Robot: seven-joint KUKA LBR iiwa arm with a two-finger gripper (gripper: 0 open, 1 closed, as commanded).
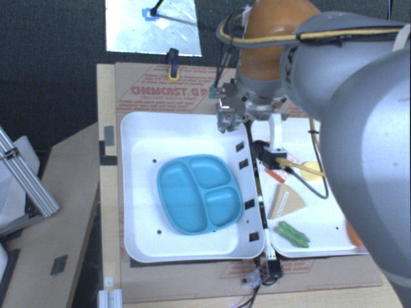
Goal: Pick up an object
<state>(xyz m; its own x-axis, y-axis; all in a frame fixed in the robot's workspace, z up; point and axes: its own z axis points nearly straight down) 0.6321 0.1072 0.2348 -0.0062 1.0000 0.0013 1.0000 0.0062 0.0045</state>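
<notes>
While my gripper (226, 122) hangs, its state hidden from me, the green pod (293, 233) looks light, firm; grasp mid-length.

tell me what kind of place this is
Probably a robotics lab bench set up for grasping trials. A grey arm reaches over two white bins; they hold a blue tray and toy food, such as a green piece.

Dark carpet floor (45, 56) behind; shiny foil sheet (151, 18) lying on it; cardboard-covered table (160, 88); aluminium rail (26, 178) at left.
</notes>
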